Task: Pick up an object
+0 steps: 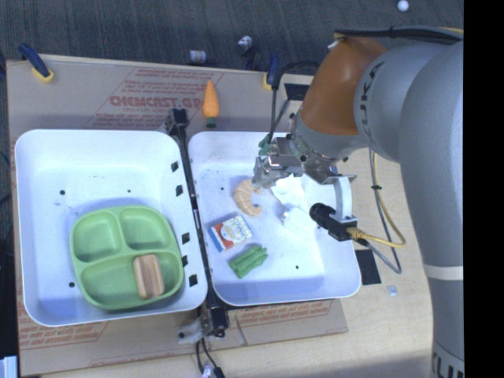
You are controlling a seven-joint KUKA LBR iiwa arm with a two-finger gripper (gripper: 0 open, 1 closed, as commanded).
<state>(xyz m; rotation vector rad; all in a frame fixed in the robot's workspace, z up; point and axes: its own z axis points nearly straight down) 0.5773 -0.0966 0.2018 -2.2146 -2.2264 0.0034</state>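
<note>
Hovering over the right bin (335, 278), jaws state unreadable; we judge the croissant (248, 198) not yet grasped, lift pending.

Bench (71, 81) under printed cardboard, two white bins (47, 156) side by side, orange carrot (210, 101) just behind the bins

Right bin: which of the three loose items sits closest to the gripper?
The croissant, just below-left of the gripper. The packet and the green bean pod lie farther toward the right bin's front edge.
</note>
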